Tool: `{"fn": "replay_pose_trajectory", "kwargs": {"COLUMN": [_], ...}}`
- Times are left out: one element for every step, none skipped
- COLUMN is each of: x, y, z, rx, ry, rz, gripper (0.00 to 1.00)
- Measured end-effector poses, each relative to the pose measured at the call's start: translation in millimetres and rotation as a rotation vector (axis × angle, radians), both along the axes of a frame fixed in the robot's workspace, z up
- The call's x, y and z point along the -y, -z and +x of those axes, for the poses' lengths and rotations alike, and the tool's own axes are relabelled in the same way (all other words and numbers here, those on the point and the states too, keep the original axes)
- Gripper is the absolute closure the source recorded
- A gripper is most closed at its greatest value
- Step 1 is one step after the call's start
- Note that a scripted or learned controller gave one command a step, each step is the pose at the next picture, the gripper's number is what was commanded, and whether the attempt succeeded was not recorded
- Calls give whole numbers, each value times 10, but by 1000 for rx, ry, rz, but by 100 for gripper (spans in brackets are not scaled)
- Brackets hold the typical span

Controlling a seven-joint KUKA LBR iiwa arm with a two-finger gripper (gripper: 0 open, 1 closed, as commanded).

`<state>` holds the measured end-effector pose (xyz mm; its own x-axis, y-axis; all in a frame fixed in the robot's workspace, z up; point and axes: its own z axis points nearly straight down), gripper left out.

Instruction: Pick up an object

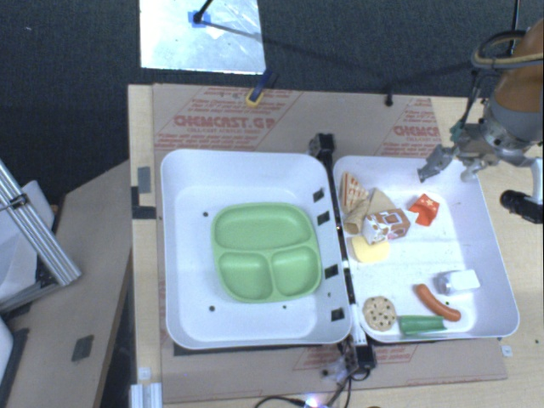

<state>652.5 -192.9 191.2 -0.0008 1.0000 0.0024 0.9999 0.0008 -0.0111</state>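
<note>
The right bin (489, 228) holds toy food: a wedge of sandwich (352, 192), a tan wedge (379, 202), a small white and brown box (387, 223), a yellow slice (370, 249), an orange-red piece (424, 209), a sausage (437, 302), a cookie (379, 313), a green bean pod (422, 324) and a white block (459, 280). My gripper (450, 167) hangs over the bin's far right corner, above and right of the orange-red piece. Its two fingers stand apart with nothing between them.
The left bin (183, 228) holds a green three-part plate (263, 252). A black divider with clips (331, 228) runs between the bins. A shiny square sheet (201, 22) lies on the dark floor at the back. An aluminium frame (25, 236) stands at the left.
</note>
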Motion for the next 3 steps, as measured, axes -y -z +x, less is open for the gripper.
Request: {"fn": "replay_pose_trajectory", "kwargs": {"x": [-4,-93,-134], "y": [-87,454,1048], "z": [32,-17,-5], "rx": [13,10,16], "ry": [-3,-5,-5], "rz": [-3,-2,-4], "gripper": [0,0,0]}}
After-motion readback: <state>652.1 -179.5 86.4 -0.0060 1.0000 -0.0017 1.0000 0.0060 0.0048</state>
